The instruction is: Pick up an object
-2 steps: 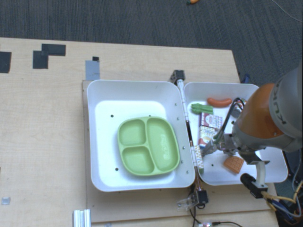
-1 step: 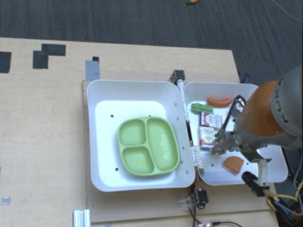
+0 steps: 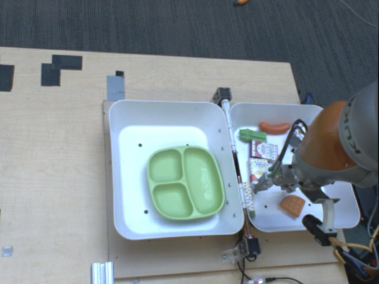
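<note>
Grey arm with orange band (image 3: 331,144) reaching into right white bin (image 3: 349,209). Gripper (image 3: 278,179) sitting low, just beside flat printed packet (image 3: 260,158). Packet lying left of gripper, long side running up and down. Round brown waffle-like toy (image 3: 292,205) lying just below gripper.

Bright, even overhead light, glare whitening the left bin (image 3: 127,176) floor, soft shadows, slightly soft focus throughout

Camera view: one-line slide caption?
KUKA arm reaches into right bin over small items; green divided plate sits in left bin.
</note>
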`<state>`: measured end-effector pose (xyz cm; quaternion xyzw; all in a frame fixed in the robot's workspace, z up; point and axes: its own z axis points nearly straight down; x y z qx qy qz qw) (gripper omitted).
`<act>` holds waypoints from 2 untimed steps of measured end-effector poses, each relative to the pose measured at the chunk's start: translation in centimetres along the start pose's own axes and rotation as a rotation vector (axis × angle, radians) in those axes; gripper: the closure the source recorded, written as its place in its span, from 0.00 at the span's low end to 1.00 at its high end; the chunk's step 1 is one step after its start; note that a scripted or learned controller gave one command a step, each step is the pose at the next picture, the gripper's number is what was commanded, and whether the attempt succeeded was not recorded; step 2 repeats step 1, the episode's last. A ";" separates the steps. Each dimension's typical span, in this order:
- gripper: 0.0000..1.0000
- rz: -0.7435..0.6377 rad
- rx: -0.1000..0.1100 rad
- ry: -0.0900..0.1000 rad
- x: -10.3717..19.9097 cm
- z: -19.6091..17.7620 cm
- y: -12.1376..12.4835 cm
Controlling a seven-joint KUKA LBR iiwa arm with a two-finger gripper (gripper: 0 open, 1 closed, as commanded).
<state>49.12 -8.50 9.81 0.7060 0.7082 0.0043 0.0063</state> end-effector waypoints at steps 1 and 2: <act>1.00 -0.004 -0.004 0.000 0.1 -1.0 0.2; 1.00 -0.004 -0.004 0.000 0.1 -1.0 0.2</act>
